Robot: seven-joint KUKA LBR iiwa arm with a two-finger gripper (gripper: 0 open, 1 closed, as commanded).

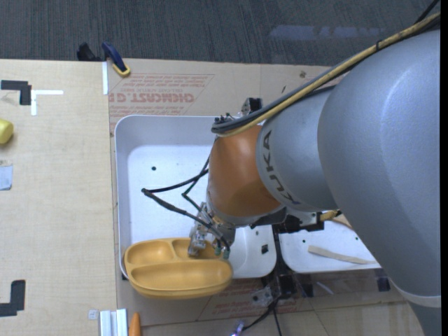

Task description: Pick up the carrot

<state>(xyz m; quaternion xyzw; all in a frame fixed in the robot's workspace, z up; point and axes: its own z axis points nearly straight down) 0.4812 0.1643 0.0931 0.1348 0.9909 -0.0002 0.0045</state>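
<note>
Camera view showed us the pincer (pixel 208 243) over a yellow divided tray (pixel 175 275) (finger spread we could not tell); the carrot (pixel 134 321) lay lower left of it, outside the bin (pixel 133 187).

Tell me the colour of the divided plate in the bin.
Yellow-orange divided plate, clearest in the camera view.

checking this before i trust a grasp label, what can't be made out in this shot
- Carrot: cannot be made out; the arm covers much of both bins.
- Tool: small and cluttered over the yellow divided plate; finger state and any contents unreadable.
- Right bin: mostly hidden by the arm; a pale flat stick shows.
- Yellow object: cut by the left edge.
- Orange object: cut by the bottom edge, too little to identify.
</note>
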